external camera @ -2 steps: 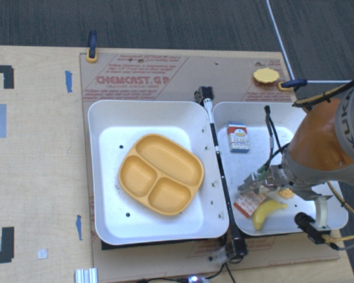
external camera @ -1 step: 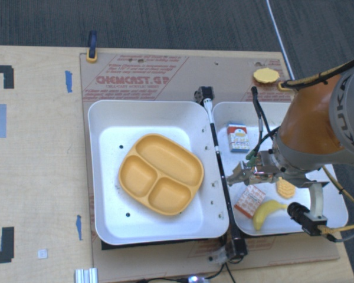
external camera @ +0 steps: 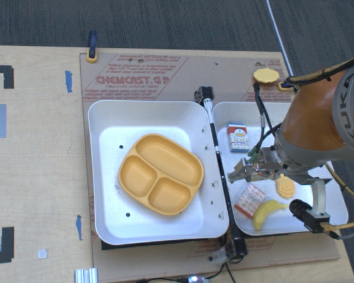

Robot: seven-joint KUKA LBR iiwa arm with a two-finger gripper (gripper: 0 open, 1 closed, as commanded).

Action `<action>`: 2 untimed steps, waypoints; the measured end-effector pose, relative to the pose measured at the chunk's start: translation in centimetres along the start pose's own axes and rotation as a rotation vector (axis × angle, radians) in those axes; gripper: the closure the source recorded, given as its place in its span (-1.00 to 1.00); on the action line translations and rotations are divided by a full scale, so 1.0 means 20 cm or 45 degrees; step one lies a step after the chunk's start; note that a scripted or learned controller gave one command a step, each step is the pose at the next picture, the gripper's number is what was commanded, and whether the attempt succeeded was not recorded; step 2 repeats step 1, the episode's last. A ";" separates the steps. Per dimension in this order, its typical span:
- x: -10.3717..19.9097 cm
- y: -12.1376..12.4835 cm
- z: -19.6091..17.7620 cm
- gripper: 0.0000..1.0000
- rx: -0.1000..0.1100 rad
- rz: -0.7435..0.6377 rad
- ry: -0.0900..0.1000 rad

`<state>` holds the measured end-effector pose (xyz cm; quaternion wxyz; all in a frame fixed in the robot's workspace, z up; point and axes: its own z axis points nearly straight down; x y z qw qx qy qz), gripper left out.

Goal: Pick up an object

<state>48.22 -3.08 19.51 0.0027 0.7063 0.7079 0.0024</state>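
Camera view is looking down on two white bins, and the arm (external camera: 318, 117) is reaching in from the right, hanging over the right bin (external camera: 340, 200). The gripper (external camera: 239, 173) is sitting low near that bin's left side, and its fingers (external camera: 236, 176) are looking splayed, with nothing between them as far as can be made out.

Candidates are lying all around it: a small carton (external camera: 238, 138) just up from the claw, a flat packet (external camera: 250, 199) just below it, a banana (external camera: 266, 212) beside the packet toward the near wall, and a waffle-textured yellow disc (external camera: 286, 187) tucked by the wrist. The left bin (external camera: 99, 158) is carrying a yellow divided plate (external camera: 160, 174), well apart from the claw.

Judging from this, the arm is lining up for a descent, and the packet is looking like the closest target. Doing it well is meaning centring the fingers over one item alone, not straddling packet and banana together. The packet is lying flat, so the fingers are needing to go right down to the bin floor and close across its narrow side. The banana, being rounder, is likely offering the surer grip.
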 end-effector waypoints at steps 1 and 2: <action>-0.36 -0.02 0.09 1.00 0.010 0.004 0.000; -0.36 -0.02 0.09 1.00 0.010 0.004 0.000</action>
